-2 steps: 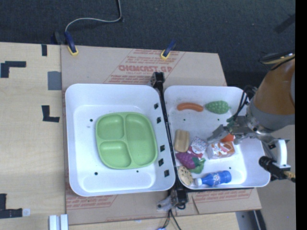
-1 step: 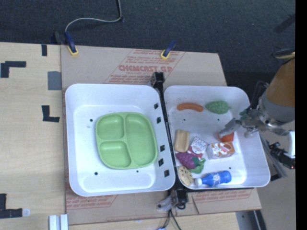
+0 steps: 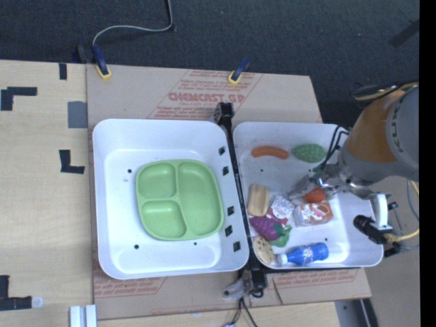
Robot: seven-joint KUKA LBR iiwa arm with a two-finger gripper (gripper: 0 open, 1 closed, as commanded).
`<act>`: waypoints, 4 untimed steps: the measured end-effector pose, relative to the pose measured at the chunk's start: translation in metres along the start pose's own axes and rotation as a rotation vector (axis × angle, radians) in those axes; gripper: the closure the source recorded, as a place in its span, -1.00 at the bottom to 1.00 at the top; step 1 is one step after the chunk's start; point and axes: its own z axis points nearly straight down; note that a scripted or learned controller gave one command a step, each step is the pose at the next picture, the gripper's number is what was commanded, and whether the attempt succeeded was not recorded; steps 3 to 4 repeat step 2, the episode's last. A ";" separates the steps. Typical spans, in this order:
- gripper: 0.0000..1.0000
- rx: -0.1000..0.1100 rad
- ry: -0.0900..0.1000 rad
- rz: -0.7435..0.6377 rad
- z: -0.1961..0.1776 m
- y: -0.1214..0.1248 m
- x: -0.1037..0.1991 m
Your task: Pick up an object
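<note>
Across the wooden bench [image 3: 41, 203], under a brown cardboard sheet with red lettering [image 3: 197, 97], two shallow white plastic bins sit side by side. The left white bin [image 3: 109, 182], well away from the gripper, holds a light green plastic plate with three compartments [image 3: 180, 199], lying flat at its middle. The right white bin [image 3: 354, 257] holds the small items and the grey arm with its orange band [image 3: 381, 138], which reaches in from the right. The gripper [image 3: 310, 182] is low in this bin's middle; whether it is spread or closed cannot be made out, and nothing can be seen held.

Just below the tip lies a red and white packet [image 3: 315, 210], touching or nearly so. Beyond it toward the far wall are an orange sausage shape [image 3: 270, 152] and a green leafy piece [image 3: 309, 153]. To the divider side sit a tan bread slice [image 3: 258, 199], a crumpled white and pink wrapper [image 3: 280, 207], and a purple bunch of toy grapes [image 3: 269, 227]. Near the front wall lie a blue bottle [image 3: 306, 253] and a speckled round biscuit [image 3: 263, 250].

Dark carpet [image 3: 272, 19] lies past the bench.
</note>
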 end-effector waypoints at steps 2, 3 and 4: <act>1.00 0.003 0.002 -0.002 -0.098 -0.001 0.098; 1.00 0.003 0.002 -0.002 -0.098 -0.001 0.098; 1.00 0.003 0.002 -0.002 -0.098 -0.001 0.098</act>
